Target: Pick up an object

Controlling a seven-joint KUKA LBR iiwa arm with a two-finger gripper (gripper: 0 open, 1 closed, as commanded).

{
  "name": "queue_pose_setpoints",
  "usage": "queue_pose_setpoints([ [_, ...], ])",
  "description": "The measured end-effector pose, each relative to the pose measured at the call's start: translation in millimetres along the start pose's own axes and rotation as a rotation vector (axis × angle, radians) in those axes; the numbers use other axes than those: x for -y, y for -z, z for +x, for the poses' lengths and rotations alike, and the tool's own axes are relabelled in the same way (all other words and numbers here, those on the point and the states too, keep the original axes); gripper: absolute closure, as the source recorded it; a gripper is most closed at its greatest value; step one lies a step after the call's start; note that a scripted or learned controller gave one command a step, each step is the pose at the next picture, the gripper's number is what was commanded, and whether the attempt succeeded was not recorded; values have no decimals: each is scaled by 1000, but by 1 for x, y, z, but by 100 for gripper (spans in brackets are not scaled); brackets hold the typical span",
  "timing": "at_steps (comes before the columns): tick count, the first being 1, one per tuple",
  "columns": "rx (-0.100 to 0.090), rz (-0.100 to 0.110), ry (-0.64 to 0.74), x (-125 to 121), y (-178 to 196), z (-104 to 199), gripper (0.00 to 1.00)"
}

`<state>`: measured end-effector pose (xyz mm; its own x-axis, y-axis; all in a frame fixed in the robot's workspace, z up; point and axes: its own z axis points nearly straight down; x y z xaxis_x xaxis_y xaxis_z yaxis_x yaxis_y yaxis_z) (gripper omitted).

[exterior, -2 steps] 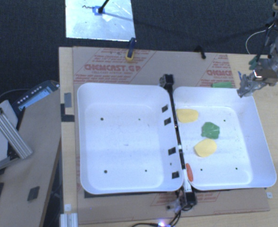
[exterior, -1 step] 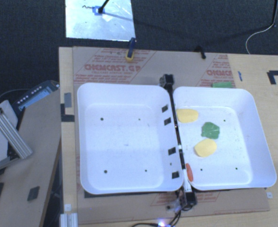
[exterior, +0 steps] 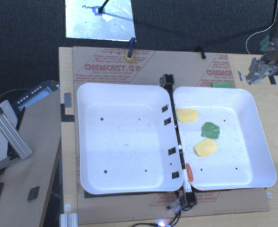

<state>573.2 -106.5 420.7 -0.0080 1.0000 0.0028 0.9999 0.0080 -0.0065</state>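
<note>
Blurred metal gripper (exterior: pixel 259 72), cropped, jaws' state unclear.

We can read red printed lettering on the brown cardboard-coloured protective sheet (exterior: pixel 177 63) that lies under the two shallow white bins. At about eleven o'clock from the bins, the word "CHEMCAST" followed by "GP" runs across it in red capitals (exterior: pixel 112 67). At about one o'clock, the same red print (exterior: pixel 218 73) shows again, partly cut off by the right bin's rim. We find smaller red lines beneath each too fine to read.
</note>
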Motion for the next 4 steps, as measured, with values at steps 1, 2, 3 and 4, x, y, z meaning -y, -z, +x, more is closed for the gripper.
queue_pose_setpoints([
  [1,7,-22,-9,44,116,-26,100],
  [2,6,-10,-10,-7,114,-84,100],
  [3,-1,2,-2,21,2,-36,100],
  [4,5,-13,-1,-69,-18,-25,100],
])
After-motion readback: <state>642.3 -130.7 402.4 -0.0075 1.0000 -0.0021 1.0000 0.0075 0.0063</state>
